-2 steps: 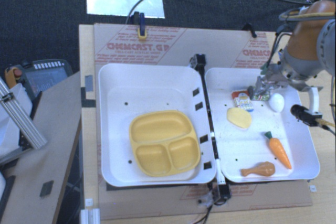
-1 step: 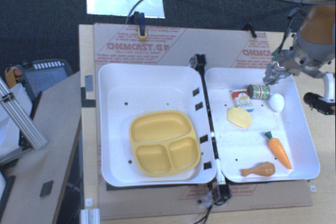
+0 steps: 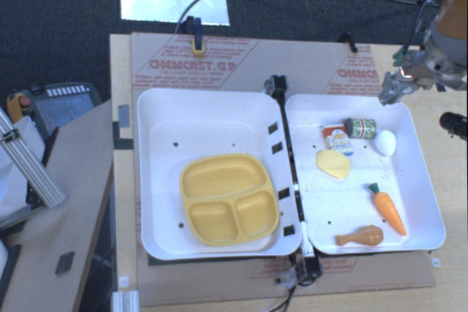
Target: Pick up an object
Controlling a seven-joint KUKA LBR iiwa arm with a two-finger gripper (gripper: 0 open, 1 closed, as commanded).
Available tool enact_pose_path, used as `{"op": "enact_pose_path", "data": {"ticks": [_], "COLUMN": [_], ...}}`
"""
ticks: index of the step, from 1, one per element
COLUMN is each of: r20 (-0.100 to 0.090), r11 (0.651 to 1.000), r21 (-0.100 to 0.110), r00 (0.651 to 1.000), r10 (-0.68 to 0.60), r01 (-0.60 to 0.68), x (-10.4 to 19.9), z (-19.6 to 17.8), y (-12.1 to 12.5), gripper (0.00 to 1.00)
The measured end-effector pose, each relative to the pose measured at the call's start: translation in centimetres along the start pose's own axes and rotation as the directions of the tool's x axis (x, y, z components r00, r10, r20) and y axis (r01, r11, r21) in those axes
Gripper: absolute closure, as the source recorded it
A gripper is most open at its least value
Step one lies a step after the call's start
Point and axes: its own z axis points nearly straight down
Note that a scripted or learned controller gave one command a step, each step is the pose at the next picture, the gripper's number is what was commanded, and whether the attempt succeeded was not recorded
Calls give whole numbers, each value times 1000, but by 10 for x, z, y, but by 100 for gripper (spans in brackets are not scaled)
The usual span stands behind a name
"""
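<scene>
The arm comes in from the right, and its pincer [image 3: 395,89] hangs over the far right corner of the right bin [image 3: 428,190], just at the rim. From where I stand the tip is a blurred grey lump, so I cannot tell whether it is wide or narrow, and I see nothing caught in it.

All the loose things lie in that right bin, below and to the near side of the pincer. Closest to it is a small green can [image 3: 360,128] lying on its side, a little toward me and slightly left of the tip. Touching the can's left end is a small red and white packet [image 3: 336,138]. Just right of the can sits a white egg [image 3: 385,143], almost straight below the pincer. A pale yellow piece [image 3: 333,164], flat and rounded, lies just nearer than the packet. Further toward me, well apart from the pincer, is an orange carrot [image 3: 388,210] with a green top, lying at a slant, and nearest the front rim a brown drumstick [image 3: 361,236].

Far to the pincer's left, in the left bin [image 3: 157,157], rests a yellow tray [image 3: 229,197] with three compartments. Both bins sit on the desk [image 3: 77,179].
</scene>
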Motion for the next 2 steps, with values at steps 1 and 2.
{"op": "enact_pose_path", "data": {"ticks": [1, 2], "r20": [-3, -5], "r11": [1000, 1000], "r21": [7, 6], "r00": [1000, 1000], "r10": [-5, -5], "r01": [5, 5], "x": [61, 116], "z": [1, 0], "y": [-4, -8], "gripper": [100, 100]}}
